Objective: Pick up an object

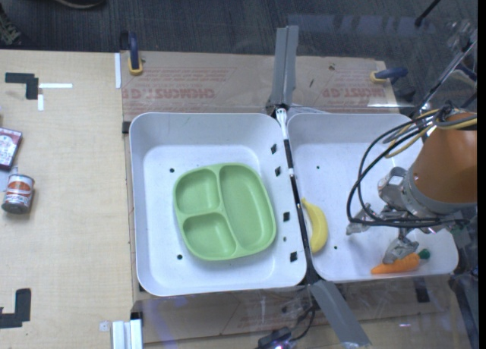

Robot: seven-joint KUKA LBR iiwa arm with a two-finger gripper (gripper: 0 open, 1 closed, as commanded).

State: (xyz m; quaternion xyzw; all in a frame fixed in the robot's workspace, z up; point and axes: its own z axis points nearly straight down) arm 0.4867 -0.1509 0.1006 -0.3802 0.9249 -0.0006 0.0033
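Observation:
An orange carrot (396, 265) with a green end lies near the front edge of the right bin (342, 158). A yellow banana (316, 225) rests against that bin's left wall. My gripper (402, 249) hangs low over the right bin, its tip just above and touching the area of the carrot. The arm's grey wrist and orange band (448, 165) cover the bin's right side. A green divided plate (225, 211) lies in the left bin (152, 150).
A metal divider bar (285, 74) runs between the two bins at the back. On the wooden table at left stand a small can (18, 193) and a packet (7, 147). Black cables (380, 165) loop off the wrist over the right bin.

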